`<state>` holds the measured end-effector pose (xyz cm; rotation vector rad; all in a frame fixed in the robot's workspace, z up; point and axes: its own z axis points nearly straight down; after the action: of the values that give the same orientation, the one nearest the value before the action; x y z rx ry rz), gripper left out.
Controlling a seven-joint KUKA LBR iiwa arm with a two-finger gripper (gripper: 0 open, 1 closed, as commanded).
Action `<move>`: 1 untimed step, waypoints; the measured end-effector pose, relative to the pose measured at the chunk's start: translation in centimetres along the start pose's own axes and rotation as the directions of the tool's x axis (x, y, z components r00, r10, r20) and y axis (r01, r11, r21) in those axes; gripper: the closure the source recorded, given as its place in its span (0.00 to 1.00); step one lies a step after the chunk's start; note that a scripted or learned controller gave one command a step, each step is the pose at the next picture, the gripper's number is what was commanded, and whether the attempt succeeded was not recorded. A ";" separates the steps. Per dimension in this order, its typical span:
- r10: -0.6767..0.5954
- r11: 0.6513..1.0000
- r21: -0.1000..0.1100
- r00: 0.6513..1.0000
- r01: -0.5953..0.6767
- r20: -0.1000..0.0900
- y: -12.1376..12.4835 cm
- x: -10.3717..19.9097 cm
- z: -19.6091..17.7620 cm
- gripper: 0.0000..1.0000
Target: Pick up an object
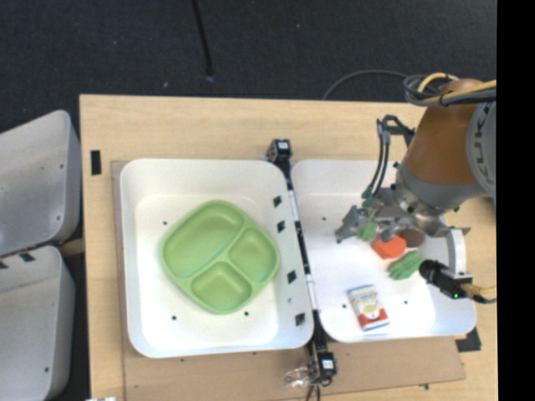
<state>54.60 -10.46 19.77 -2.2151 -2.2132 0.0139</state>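
Note:
In the right bin [334, 182] lie an orange-red object [389, 246], a green object [405, 265] touching its lower right side, and a small white box with blue and red print [366, 307] near the front wall. My gripper [361, 225] hangs low over the middle of this bin, just left of and above the orange-red object. The grey and orange arm [443, 153] comes in from the right and hides part of the bin behind it. I see nothing held in the gripper.
The left bin [142, 190] holds a green divided plate [220, 256] with three compartments. A black divider strip with clips [294, 232] runs between the bins. Cables [386, 144] hang beside the wrist, and a black fitting [443, 279] sits at the right bin's edge.

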 end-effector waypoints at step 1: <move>-0.002 1.000 -0.014 1.000 0.002 0.001 0.3 0.0 -0.7 0.00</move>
<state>54.92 -10.45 20.48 -2.2204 -2.2238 -0.0003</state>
